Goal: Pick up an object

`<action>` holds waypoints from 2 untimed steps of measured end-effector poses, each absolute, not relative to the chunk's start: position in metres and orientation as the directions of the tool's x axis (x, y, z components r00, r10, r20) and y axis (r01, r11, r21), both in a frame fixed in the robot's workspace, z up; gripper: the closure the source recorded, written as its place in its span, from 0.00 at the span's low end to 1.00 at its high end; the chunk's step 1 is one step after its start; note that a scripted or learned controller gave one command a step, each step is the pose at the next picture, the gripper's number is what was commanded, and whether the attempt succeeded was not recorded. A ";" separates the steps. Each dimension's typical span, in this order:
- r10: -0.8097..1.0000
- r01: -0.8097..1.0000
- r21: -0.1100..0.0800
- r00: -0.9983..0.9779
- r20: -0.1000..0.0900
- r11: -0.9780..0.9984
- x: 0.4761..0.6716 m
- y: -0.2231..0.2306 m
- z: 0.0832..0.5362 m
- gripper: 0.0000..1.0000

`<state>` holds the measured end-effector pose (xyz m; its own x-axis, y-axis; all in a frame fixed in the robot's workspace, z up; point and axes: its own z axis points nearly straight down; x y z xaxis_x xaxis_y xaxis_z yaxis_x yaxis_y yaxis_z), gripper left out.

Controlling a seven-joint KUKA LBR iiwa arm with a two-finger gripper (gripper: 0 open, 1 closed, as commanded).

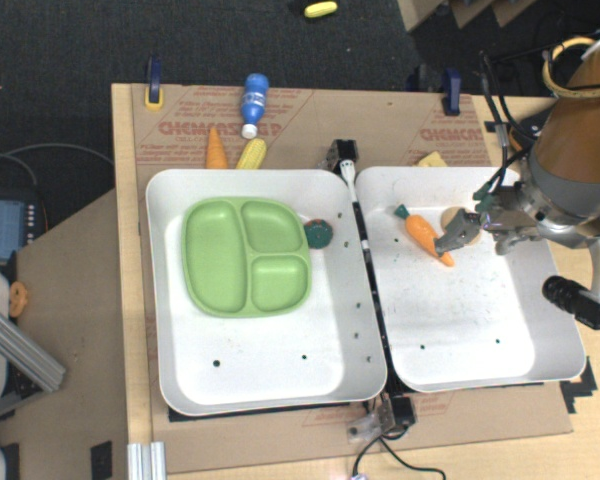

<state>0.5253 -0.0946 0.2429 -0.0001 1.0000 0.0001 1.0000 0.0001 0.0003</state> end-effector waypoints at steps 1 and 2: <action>1.000 1.000 0.005 0.003 -0.004 -0.003 0.601 -0.160 0.093 0.00; 1.000 1.000 0.006 -0.004 -0.001 0.005 0.667 -0.138 0.085 0.00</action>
<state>0.6669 -0.1382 0.0846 -0.0045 1.0000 -0.0011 1.0000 0.0045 0.0056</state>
